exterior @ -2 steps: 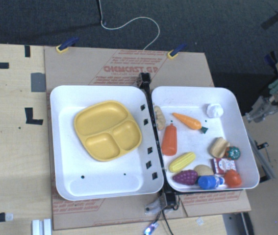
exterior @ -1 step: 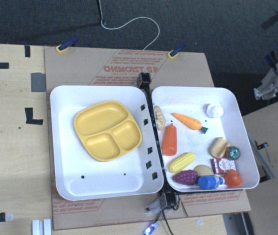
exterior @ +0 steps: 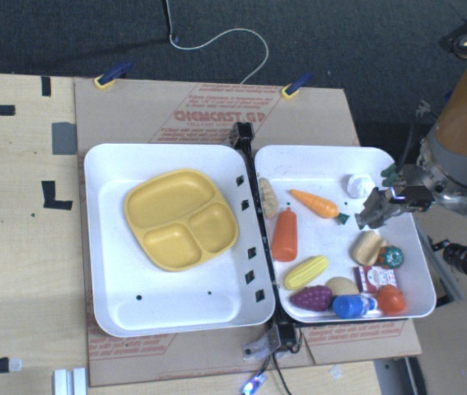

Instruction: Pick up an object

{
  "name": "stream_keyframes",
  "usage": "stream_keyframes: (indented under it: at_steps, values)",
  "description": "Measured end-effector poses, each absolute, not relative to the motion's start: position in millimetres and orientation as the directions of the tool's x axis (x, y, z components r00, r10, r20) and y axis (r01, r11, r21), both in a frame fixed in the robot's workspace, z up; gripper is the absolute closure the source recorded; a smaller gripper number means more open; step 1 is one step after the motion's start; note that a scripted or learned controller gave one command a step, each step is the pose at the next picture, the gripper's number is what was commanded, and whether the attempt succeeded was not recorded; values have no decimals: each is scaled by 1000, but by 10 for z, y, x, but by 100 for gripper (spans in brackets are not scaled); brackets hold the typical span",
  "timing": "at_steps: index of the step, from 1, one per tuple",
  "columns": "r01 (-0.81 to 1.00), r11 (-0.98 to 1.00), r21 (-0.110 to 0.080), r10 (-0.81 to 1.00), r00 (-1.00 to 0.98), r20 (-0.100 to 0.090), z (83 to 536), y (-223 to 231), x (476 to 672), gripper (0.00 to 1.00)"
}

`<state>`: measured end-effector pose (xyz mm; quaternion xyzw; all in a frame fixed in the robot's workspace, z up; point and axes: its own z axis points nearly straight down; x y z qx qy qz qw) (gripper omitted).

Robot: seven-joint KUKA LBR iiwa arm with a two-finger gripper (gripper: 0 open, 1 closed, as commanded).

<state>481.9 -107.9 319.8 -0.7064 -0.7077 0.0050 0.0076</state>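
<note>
White left bin (exterior: 101,245): yellow divided plate (exterior: 182,218) | right bin (exterior: 324,156): carrot (exterior: 314,203), corn (exterior: 305,271), grapes (exterior: 311,298) | my hand (exterior: 379,206) above it, grip state unclear

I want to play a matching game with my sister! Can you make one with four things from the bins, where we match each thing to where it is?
Things:
1. yellow plastic divided plate
2. orange toy carrot
3. purple toy grape bunch
4. yellow toy corn cob

Places:
A. near the front edge of the right bin, left of the blue toy
B. in the left bin
C. near the back of the right bin
D. in the right bin, just below the orange-red bottle

Pairs: 1-B, 2-C, 3-A, 4-D
</note>
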Motion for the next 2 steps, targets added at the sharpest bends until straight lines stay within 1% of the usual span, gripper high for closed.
stream_keyframes:
  at_steps: [1, 2]
  values:
    - [1000, 10, 8, 1000, -11, 2, 4083, -361, 4846, 100]
    - [1000, 7, 2, 1000, -7, 1, 4356, 197, 4839, 100]
